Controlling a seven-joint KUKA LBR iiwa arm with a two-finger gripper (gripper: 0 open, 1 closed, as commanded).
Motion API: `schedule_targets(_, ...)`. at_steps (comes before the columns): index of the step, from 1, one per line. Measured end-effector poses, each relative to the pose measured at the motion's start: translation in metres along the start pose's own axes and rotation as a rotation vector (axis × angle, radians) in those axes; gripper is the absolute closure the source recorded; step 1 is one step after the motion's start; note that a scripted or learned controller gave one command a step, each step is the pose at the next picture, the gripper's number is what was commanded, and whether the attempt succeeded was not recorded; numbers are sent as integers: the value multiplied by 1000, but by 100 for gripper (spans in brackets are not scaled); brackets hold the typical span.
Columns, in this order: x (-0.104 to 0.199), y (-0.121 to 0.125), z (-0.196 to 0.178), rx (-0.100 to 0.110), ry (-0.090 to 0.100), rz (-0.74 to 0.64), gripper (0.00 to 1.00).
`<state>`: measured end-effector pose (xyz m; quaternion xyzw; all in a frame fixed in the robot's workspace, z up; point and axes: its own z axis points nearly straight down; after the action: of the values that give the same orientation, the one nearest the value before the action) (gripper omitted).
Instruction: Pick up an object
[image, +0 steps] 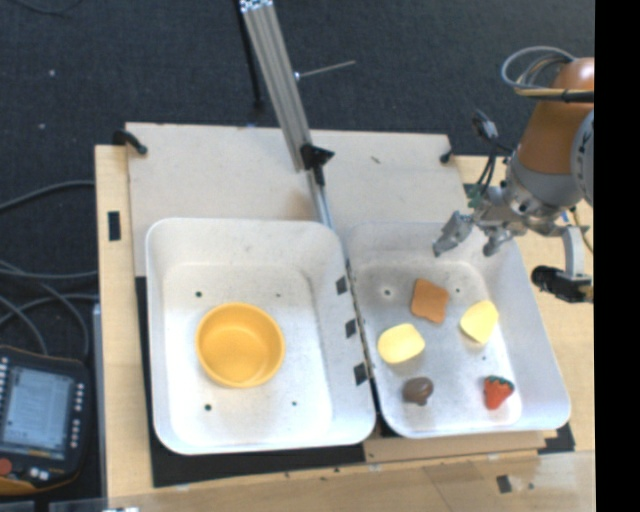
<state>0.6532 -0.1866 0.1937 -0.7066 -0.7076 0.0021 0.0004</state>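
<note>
The right bin (540, 330) holds an orange-brown toast piece (430, 300), two pale yellow pieces (401, 343) (480, 321), a small dark brown piece (418, 390) and a red strawberry-like piece (498, 392). My gripper (472, 236) hangs over the bin's far edge, above and behind the toast. Its two fingers are spread apart and nothing sits between them.
The left bin (170, 250) has a yellow bowl (240, 344) in it. A slanted metal post (285, 90) rises behind the bins. A tablet (35, 410) lies at the lower left off the bench.
</note>
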Motion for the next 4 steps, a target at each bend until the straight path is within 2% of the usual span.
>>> schedule_targets(2, -7, 3, 95, 0, 0, 1, 0)
schedule_targets(3, -9, 5, 80, -8, -3, -1, 100)
schedule_targets(4, -8, 6, 36, -10, 1, 0, 100)
